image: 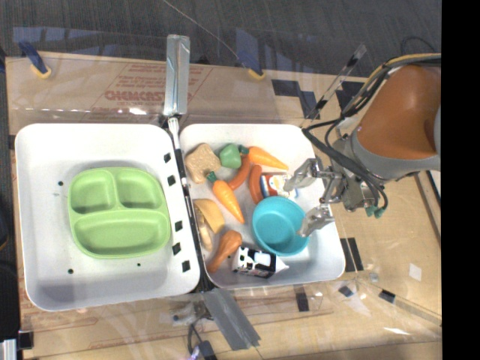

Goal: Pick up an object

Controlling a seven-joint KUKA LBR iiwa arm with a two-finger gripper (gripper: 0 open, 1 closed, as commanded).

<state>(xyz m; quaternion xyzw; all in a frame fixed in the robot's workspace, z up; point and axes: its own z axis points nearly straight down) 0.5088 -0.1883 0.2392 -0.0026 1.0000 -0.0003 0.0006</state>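
The worktop (pixel 90 88) carries two shallow white bins side by side, and the right bin (pixel 330 257) serves as the landmark here; the left bin (pixel 37 201) touches it along the shared wall and holds a green sectioned plate (pixel 118 211) lying flat near its middle; the grey arm (pixel 397 122) with its orange band leans in over the right bin's far-right rim, and the gripper (pixel 310 196) hangs above the right side of that bin, its fingers (pixel 301 175) spread wide with nothing between them, one above and one below the upper right edge of the blue bowl (pixel 279 225); that bowl sits upright in the right bin's lower right part; just left of it, toward the bin's middle, an orange carrot (pixel 227 199) lies at a slant, and a second carrot (pixel 266 157) lies near the top wall beside a green pepper (pixel 231 155); a slice of bread (pixel 200 161) rests in the top left corner; a pale yellowish piece (pixel 210 216) lies along the left wall, with another orange piece (pixel 224 247) below it; a small black-and-white carton (pixel 255 262) sits at the bottom wall, just below the bowl; a red and white item (pixel 267 182) shows between the bowl and the upper carrot, though I cannot tell what it is.
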